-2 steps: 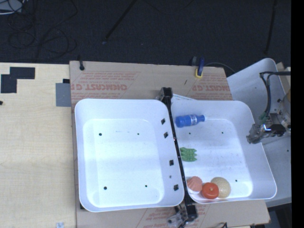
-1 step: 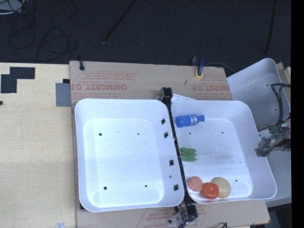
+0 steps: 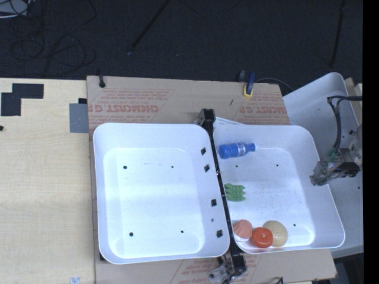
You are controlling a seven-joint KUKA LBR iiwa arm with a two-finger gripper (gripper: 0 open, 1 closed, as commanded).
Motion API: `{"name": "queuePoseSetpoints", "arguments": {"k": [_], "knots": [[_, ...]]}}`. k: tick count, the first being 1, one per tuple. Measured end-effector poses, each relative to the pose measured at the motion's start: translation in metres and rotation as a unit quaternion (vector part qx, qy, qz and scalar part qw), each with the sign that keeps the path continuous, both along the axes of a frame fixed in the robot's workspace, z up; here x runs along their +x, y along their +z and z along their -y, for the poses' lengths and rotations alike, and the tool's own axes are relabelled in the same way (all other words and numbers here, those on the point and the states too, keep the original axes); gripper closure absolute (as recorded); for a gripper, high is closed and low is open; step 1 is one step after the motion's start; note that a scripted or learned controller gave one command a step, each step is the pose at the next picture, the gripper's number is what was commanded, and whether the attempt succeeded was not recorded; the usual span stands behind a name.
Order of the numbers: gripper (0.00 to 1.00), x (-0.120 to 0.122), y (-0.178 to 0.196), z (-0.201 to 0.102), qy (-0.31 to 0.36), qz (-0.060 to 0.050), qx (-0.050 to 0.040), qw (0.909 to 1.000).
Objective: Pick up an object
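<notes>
Just small blue bottle (image 3: 236,150), lying sideways

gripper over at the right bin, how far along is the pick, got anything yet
Done: nothing looks picked yet. The blue bottle, green item and three round pieces, including the red one, all lie in the right bin. In hand: the gripper sits at that bin's right rim, apart from every object; its grip state is unclear. Left: reach in, close on one object, lift it.
</notes>
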State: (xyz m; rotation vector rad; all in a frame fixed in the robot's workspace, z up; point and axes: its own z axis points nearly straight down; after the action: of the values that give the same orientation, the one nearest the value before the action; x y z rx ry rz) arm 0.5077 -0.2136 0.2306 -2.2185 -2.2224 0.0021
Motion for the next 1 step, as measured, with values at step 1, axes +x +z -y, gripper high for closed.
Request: {"name": "queuePoseSetpoints", "arguments": {"k": [1], "knots": [[1.0,-0.0323,0.0956,0.0005,0.0,0.004,-0.0015,1.0]]}}
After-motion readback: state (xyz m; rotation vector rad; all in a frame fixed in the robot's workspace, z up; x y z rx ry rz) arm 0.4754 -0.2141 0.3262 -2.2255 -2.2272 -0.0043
